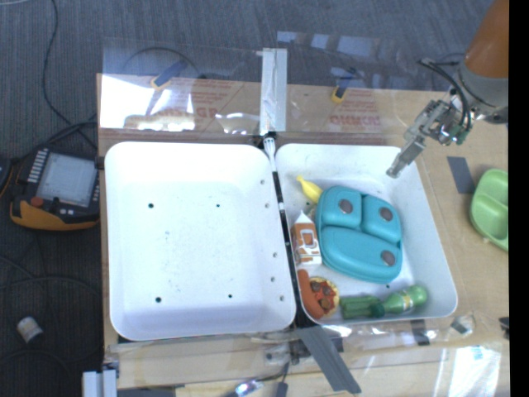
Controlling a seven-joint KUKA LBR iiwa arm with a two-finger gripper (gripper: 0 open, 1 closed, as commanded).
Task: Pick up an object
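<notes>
The gripper [402, 162] hangs over the far right corner of the right bin [438, 246]; I can't tell how its hand is set. The blue toy [359, 234] fills the bin's middle, with the green bottle [384, 303] near and the yellow piece [309, 190] at the divider. It's crowded, so a grab could slip on the toy's rounded top or clip the wall. Open room lies only in the left bin [124, 222].

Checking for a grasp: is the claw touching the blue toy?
Apart: the camera view shows bare white bin floor between the claw and the blue toy.
</notes>
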